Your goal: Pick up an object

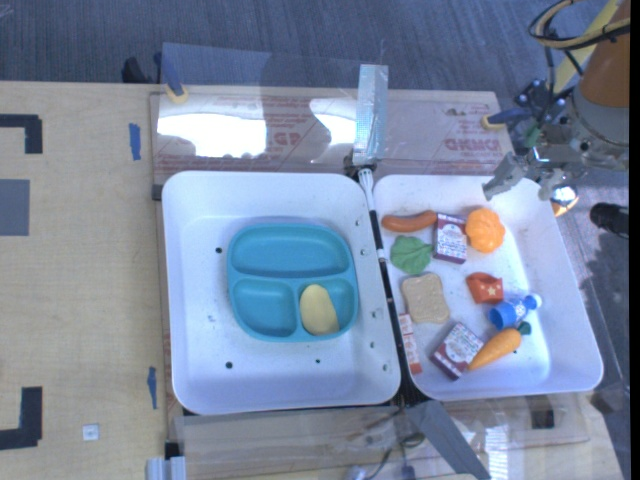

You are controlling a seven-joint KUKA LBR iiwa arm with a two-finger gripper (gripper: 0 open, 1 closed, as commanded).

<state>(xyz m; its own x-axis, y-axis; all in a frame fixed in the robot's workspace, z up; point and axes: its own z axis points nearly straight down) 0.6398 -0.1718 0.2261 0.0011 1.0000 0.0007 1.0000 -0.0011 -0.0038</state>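
Pincer point(533, 173) over right bin point(575, 298) far corner, grip state unclear; orange point(486, 230) nearby

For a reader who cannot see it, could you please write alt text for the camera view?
The gripper hovers at the right bin's upper right corner, above toy foods including an orange and a carrot. The left bin holds a blue tray.

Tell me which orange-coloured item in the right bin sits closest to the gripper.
The round orange fruit, in the bin's far right corner below the gripper; the carrot lies at the near edge.
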